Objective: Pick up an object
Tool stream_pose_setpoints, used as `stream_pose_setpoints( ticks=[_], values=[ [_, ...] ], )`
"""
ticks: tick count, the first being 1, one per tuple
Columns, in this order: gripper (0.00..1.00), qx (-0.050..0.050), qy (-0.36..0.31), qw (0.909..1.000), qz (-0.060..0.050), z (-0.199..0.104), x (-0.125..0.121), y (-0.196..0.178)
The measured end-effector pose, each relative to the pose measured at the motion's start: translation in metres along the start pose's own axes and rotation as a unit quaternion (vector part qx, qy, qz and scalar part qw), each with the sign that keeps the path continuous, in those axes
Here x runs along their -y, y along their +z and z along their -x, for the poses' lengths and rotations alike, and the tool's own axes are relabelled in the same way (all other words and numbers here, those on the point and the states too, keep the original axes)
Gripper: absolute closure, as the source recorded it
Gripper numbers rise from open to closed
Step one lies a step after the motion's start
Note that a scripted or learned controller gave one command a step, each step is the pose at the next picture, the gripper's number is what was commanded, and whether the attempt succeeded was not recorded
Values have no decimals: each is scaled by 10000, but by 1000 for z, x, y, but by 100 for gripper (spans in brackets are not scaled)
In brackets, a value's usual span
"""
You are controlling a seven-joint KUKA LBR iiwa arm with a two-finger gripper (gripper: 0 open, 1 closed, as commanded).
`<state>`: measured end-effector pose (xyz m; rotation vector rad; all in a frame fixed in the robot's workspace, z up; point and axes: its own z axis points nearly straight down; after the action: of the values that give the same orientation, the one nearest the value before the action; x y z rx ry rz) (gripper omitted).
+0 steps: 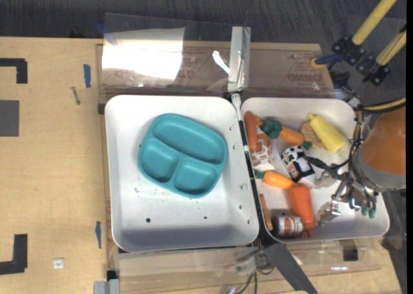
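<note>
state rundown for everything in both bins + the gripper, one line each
teal divided plate: upright in the left bin, compartments bare
yellow bottle: lying on its side, right bin
can: on its side at the near wall
large carrot: lying flat, beside the can
small carrot: lying flat, mid-bin
black-and-white toy: lying among the clutter
gripper: low in the right bin, nothing seen held
</note>
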<state>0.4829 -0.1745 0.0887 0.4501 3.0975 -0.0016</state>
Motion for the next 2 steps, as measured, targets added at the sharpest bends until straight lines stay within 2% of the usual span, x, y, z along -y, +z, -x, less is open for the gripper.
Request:
stream_pose_setpoints(
  ticks=[1,2],
  values=[
    [100,80,-9,10000,-5,5,-1,-13],
    [100,21,-21,10000,18,68,-78,-125]
  ],
)
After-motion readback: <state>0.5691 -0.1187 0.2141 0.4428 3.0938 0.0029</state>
